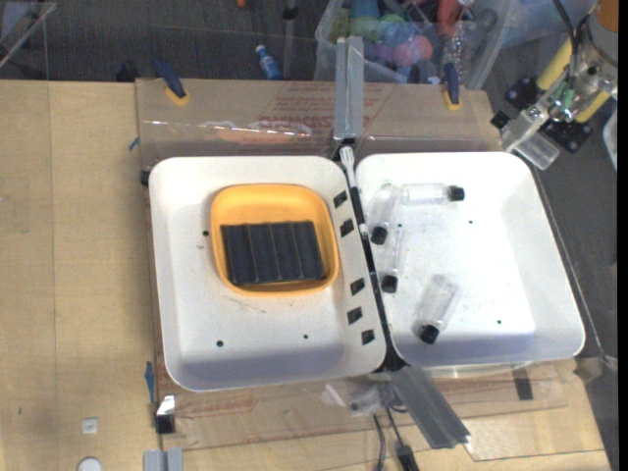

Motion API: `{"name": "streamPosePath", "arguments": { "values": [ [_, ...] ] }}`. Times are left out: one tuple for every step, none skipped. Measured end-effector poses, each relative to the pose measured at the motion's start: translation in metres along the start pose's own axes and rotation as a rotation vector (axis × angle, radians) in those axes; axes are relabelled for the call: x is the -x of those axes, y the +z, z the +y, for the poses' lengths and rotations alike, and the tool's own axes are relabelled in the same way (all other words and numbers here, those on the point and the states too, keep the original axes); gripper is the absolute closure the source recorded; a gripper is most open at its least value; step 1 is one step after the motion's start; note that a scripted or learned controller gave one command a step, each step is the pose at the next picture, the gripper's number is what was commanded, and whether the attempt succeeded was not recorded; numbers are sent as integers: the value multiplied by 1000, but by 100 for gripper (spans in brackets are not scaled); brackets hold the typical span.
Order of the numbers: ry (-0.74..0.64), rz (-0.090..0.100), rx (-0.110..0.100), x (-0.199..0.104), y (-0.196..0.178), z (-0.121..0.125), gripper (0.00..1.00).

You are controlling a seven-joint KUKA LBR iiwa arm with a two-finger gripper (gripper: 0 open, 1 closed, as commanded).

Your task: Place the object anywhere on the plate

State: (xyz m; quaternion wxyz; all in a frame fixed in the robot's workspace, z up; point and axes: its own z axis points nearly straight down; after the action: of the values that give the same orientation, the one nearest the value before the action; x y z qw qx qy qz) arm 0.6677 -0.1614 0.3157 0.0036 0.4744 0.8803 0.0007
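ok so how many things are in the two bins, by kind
clear vials, right bin: 4
orange plate, left bin: 1
black block, on the plate: 1
total: 6

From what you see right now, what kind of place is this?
Probably a robotics lab: a robot arm beside two white bins on a wooden bench, with a clear tub of colourful toys behind.
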Motion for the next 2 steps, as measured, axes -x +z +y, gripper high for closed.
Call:
{"name": "streamPosePath", "arguments": {
  "values": [
    [-296,-2,1,45,-74,-29,100],
    [-443,-2,2,48,-121,-38,100]
  ]
}}
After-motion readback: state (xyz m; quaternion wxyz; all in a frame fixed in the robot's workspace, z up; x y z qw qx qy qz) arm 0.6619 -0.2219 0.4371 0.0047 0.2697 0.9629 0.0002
